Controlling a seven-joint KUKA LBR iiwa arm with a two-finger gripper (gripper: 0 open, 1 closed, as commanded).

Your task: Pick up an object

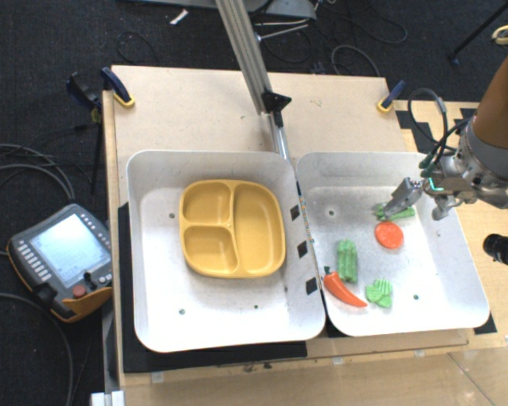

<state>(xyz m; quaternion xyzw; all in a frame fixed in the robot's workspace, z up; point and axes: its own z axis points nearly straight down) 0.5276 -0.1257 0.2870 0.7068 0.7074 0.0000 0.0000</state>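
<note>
1. Two white bins sit side by side on the counter [195, 108], and the hand [419, 194] hangs over the upper right part of the right bin [457, 286], its arm [495, 134] reaching in from the right.
2. Whether the hand is spread or closed I cannot tell; nothing shows clearly held by it.
3. Just under the hand lies a small green piece [395, 214], touching or nearly touching it, and just below that a round red slice [389, 235]. My guess is that the hand is placed to go for one of these two, since they are the nearest things to it.
4. Further out in the same bin lie a green ridged vegetable [347, 260], a red pepper [343, 292] near the inner edge, and a green leafy lump [379, 293]. They are spread apart, which should leave room to grip any one.
5. In the left bin [152, 184] rests a yellow divided plate [234, 228], lying flat in the middle.
6. At the counter's back corners sit yellow clamps [118, 91]. A metal pole [245, 45] slants up from between the bins.
7. Off the counter, a dark floor carries cables [356, 24], and a control pad with a screen [63, 260] lies to the left.
</note>
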